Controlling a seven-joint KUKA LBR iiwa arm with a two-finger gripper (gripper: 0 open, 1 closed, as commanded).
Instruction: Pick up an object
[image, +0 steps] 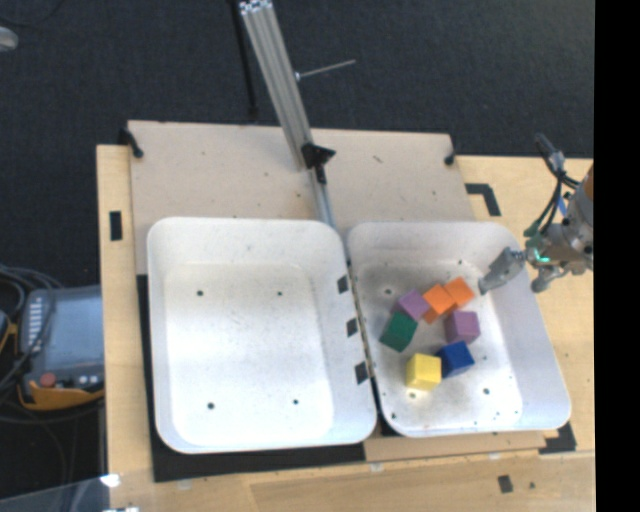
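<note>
Several small cubes lie clustered in the right bin (535, 395): two orange ones (448, 296) touching each other, a purple one (413, 305), a second purple one (462, 325), a green one (399, 330), a blue one (456, 357) and a yellow one (423, 371). My gripper (520, 274) hovers over the bin's upper right part, just right of the orange cubes. It is open, with its fingers spread and nothing between them. Its left finger (497, 270) points toward the orange cubes without touching them.
The left bin (250, 330) sits beside the right one, with a dividing edge between them. A slanted metal post (285, 90) rises from behind the bins. A control pendant (60, 340) with cables lies off the bench at left.
</note>
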